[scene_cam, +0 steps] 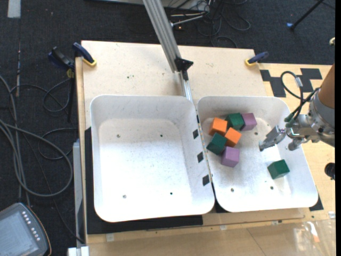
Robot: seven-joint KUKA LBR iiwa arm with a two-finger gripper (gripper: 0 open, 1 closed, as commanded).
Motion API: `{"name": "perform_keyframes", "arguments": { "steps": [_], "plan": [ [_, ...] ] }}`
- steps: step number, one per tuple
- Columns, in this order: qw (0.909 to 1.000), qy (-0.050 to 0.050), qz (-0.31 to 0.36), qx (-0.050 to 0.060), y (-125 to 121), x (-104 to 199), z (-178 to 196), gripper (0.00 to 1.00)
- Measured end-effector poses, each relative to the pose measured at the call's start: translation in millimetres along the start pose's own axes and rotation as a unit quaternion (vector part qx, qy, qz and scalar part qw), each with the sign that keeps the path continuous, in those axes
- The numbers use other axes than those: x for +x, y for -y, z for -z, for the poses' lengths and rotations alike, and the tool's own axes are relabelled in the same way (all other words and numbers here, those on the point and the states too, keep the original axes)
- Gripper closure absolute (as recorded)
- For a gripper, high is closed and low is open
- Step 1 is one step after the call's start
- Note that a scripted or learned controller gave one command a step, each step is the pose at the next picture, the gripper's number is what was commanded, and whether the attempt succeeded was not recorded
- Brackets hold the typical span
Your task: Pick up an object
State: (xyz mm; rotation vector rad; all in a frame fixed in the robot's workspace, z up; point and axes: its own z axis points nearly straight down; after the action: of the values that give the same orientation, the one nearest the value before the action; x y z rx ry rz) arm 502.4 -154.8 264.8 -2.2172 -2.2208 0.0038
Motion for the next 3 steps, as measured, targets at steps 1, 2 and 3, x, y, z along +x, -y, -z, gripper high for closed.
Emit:
{"name": "perform_keyframes", "arguments": {
  "steps": [1, 2, 3],
  "plan": [
    [1.0, 0.001, -0.001, -0.002, -1, 0, 2, 0.0],
    [1.0, 0.0, -0.001, 0.001, -4, 8, -58, 0.0],
    [1.0, 0.0, -0.001, 0.0, -4, 5, -102, 0.0]
  ]
}}
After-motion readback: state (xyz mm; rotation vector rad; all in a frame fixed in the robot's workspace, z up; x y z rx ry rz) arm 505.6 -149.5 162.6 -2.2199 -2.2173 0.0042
